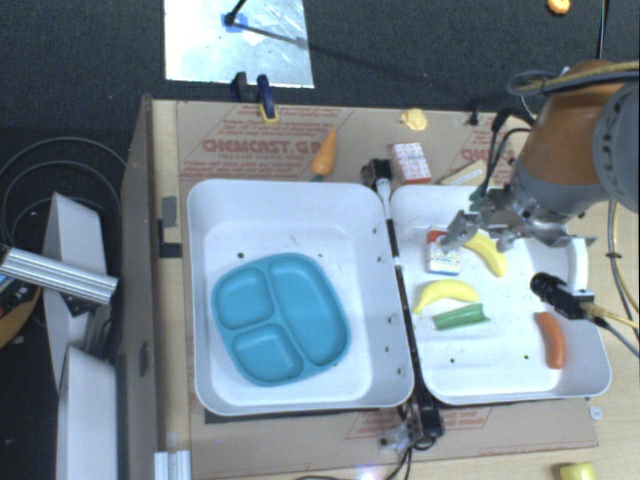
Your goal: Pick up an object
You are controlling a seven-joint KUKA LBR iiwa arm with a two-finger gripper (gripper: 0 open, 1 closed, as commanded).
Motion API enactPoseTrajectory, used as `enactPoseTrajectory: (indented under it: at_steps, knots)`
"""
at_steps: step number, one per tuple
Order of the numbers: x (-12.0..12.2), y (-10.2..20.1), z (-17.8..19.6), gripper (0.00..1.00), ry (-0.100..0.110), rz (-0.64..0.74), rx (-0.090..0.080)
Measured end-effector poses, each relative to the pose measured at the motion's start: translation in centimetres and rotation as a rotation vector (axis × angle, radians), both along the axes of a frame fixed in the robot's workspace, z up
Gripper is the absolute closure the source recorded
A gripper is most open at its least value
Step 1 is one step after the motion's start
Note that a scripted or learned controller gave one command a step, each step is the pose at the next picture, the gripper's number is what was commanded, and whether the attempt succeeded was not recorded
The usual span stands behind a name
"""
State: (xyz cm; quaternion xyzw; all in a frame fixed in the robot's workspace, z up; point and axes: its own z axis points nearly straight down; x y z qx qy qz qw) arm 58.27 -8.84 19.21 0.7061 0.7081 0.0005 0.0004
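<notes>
Curved yellow banana, smooth white bin

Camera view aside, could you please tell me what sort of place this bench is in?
Probably a robotics lab: an arm reaches over two white bins holding toy food such as a banana, on cardboard.

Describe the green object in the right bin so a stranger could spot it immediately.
Start at the right-hand shallow white bin, the one the grey arm reaches over. Near its middle lies a curved yellow plastic banana, and directly below it, touching its underside, is the short green plastic stick-shaped piece. It is the only green item in that bin; the other pieces nearby are yellow, orange-red or white.
</notes>
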Motion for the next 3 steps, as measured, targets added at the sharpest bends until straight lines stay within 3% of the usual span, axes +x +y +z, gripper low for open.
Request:
enactPoseTrajectory:
  at_steps: [1, 2, 3]
  knots:
    - [0.4, -1.9, -11.3, 0.0, 0.002, -0.004, 0.0]
    - [7.5, -1.2, -10.8, 0.0, 0.025, -0.003, 0.003]
    - [7.7, -1.2, -9.7, 1.0, 0.004, -0.001, 0.001]
